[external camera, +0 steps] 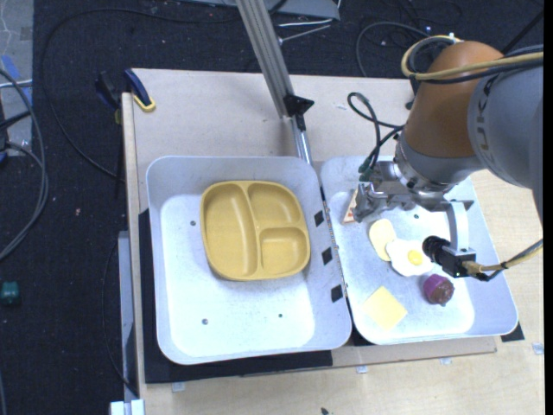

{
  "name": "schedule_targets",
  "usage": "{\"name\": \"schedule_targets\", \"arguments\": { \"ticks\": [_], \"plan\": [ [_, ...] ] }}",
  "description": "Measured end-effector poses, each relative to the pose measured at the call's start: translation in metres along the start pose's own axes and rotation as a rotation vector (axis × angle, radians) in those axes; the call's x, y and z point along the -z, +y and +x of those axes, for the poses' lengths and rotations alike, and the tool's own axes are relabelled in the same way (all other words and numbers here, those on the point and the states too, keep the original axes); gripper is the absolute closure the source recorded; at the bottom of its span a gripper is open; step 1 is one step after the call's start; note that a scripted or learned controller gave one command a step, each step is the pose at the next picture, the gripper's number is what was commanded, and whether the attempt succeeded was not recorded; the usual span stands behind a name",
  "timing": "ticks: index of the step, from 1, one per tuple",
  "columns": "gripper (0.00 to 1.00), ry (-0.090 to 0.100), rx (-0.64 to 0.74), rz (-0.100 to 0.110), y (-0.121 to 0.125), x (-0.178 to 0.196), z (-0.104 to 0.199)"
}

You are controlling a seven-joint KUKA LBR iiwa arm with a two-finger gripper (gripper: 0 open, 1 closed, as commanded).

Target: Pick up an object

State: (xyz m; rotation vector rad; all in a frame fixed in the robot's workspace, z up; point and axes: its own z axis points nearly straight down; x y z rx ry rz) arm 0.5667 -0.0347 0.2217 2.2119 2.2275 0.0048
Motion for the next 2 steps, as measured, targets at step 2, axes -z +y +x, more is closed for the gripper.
{"name": "schedule_targets", "arguments": {
  "ticks": [2],
  "plan": [
    [1.00, 0.001, 0.001, 0.000, 0.059, 0.008, 0.094]
  ]
}}
